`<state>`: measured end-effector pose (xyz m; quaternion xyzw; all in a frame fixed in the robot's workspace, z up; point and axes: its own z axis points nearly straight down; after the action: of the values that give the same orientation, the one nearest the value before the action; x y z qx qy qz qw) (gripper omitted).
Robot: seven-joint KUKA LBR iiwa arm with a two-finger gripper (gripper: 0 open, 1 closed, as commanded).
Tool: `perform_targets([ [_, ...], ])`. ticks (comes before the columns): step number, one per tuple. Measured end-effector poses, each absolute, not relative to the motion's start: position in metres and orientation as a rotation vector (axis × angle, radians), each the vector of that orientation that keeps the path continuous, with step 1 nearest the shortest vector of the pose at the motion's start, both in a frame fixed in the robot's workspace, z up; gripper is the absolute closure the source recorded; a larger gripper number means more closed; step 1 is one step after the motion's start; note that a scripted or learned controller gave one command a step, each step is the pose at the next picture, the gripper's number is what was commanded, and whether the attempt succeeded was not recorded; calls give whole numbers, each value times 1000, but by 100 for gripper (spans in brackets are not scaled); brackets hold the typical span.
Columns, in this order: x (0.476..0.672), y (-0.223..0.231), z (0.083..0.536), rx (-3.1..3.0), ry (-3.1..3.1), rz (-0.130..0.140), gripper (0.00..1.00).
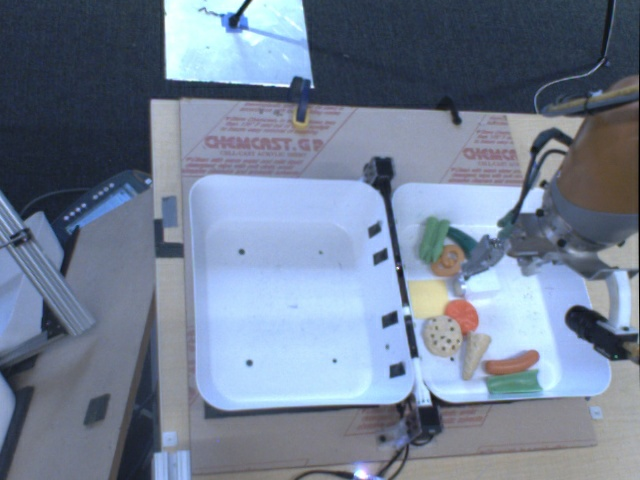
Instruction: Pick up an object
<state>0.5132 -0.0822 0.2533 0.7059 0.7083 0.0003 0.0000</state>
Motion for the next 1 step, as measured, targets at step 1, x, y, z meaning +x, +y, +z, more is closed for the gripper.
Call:
perform_targets([
  [1, 524, -100, 154, 2226, 2226, -8, 0],
])
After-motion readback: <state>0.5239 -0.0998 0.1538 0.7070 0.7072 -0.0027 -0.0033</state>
